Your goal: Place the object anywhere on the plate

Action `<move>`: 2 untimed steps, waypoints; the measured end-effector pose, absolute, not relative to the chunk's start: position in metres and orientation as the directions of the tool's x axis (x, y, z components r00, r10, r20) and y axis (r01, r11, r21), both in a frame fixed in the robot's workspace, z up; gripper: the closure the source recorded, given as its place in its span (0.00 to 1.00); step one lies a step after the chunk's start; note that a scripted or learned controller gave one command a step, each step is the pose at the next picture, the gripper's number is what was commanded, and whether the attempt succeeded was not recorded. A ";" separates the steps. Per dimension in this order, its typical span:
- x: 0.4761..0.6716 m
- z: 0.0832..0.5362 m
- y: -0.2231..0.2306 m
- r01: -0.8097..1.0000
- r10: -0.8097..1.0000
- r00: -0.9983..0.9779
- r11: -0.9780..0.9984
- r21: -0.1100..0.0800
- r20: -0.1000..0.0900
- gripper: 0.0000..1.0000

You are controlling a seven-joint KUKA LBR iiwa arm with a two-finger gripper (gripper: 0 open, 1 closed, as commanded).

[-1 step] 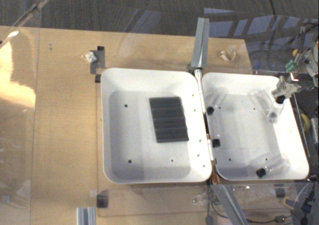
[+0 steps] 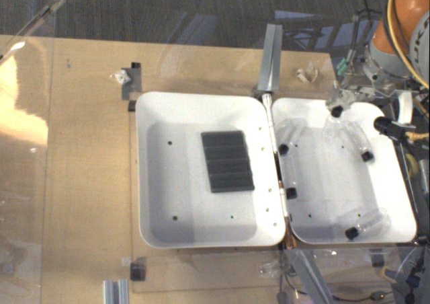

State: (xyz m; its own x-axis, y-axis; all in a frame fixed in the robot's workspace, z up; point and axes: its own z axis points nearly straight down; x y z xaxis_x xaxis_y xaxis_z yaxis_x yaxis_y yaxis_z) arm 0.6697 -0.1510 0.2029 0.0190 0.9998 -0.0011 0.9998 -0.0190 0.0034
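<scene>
A dark grey ridged plate (image 2: 228, 161) lies flat in the middle of the left bin (image 2: 154, 181). In the right bin (image 2: 403, 222) lie clear plastic tubes with black caps: one by the left wall (image 2: 289, 138), one in the middle right (image 2: 357, 142) and one at the front right corner (image 2: 366, 223). My gripper (image 2: 351, 91) hangs off the grey and orange arm (image 2: 403, 13) over the back edge of the right bin, apart from the plate. Nothing can be seen in its grasp.
A metal bar (image 2: 271, 57) stands behind the seam between the bins. A small black clip (image 2: 290, 193) sits on the divider wall. Cables and a black fitting (image 2: 393, 128) crowd the right bin's right rim. Bare wooden bench (image 2: 67, 161) stretches to the left.
</scene>
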 end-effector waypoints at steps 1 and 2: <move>0.670 0.197 -0.059 0.992 0.992 -0.125 0.125 0.005 0.000 1.00; 0.665 0.186 0.002 0.837 0.837 -0.547 0.547 0.006 -0.003 1.00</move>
State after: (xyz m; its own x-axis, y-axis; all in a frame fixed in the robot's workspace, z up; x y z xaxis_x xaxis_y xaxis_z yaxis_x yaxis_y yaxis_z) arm 0.6654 0.0021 0.1861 -0.5474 0.8369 -0.0031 0.8369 0.5474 0.0063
